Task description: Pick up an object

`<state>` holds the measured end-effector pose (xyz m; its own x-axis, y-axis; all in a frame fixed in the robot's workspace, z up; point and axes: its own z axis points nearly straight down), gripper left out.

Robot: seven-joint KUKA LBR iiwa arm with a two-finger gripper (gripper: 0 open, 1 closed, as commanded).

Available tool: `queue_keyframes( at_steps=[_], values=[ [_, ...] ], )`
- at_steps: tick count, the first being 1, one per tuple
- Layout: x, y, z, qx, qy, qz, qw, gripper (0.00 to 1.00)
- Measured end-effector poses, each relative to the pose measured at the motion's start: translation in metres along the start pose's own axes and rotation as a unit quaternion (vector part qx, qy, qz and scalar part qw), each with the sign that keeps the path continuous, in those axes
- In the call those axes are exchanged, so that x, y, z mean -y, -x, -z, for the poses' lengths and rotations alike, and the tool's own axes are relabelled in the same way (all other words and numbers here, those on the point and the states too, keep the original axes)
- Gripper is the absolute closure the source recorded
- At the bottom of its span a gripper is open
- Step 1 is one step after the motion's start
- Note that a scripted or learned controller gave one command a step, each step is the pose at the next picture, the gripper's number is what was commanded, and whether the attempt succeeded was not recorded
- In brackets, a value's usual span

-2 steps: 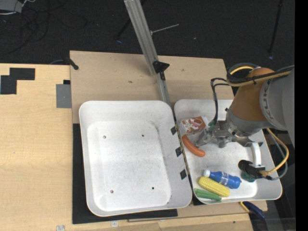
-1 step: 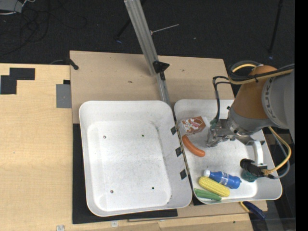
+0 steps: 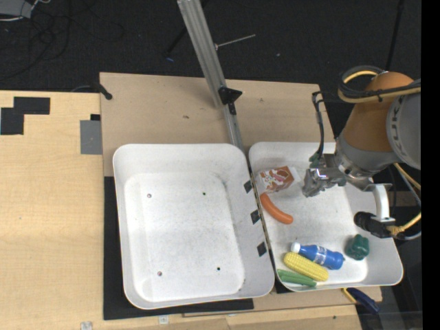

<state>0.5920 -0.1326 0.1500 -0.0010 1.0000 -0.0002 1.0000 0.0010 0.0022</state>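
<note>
1. The gripper [image 3: 315, 182] hangs over the upper part of the right bin [image 3: 385, 275]; I cannot tell if it is open or shut, and nothing shows in its grasp
2. Just left of it lies a red-and-white packet [image 3: 276, 179], apart from the gripper
3. Below the packet, a hot dog [image 3: 276, 210] lies aslant near the bin's left wall
4. Along the near edge: a blue bottle [image 3: 319, 254], a corn cob [image 3: 306, 266] touching it, a green pod [image 3: 297, 279] and, to the right, a dark green piece [image 3: 357, 247]
5. The left bin [image 3: 127, 184] sits beside it
</note>
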Motion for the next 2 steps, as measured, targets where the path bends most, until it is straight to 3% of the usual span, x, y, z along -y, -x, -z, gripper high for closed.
queue_keyframes(
  at_steps=[2],
  values=[
    [0.001, 0.001, 0.095, 0.000, 0.001, 0.000, 1.0000, 1.00]
  ],
)
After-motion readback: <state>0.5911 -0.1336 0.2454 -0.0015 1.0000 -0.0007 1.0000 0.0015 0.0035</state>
